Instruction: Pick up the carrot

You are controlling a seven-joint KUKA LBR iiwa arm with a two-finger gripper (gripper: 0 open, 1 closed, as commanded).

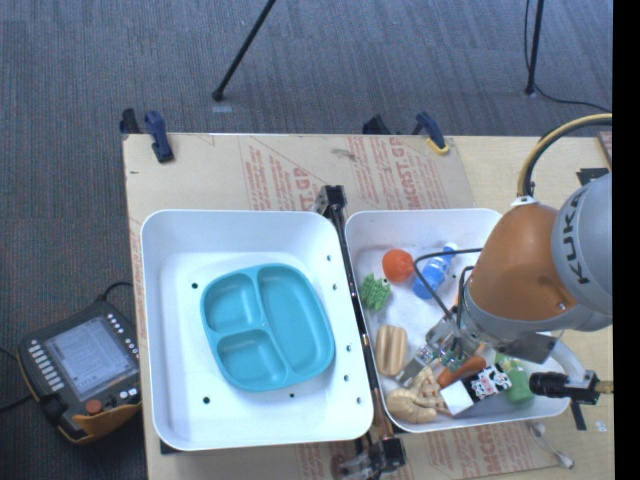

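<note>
Sitting on dark grey carpet at far left is a teach pendant (82, 368), and next to it the cardboard-topped bench (260, 168), held by blue clamps (157, 133), carries the left bin (160, 268) with a blue divided plate (267, 325). Further right, the right bin (420, 223) holds a green toy (376, 291), an orange ball (398, 264), and a bread roll (391, 349). The gripper (447, 353) hangs low over the carrot (462, 370) among clutter near the bin's front edge; I cannot tell how its fingers stand.
</note>
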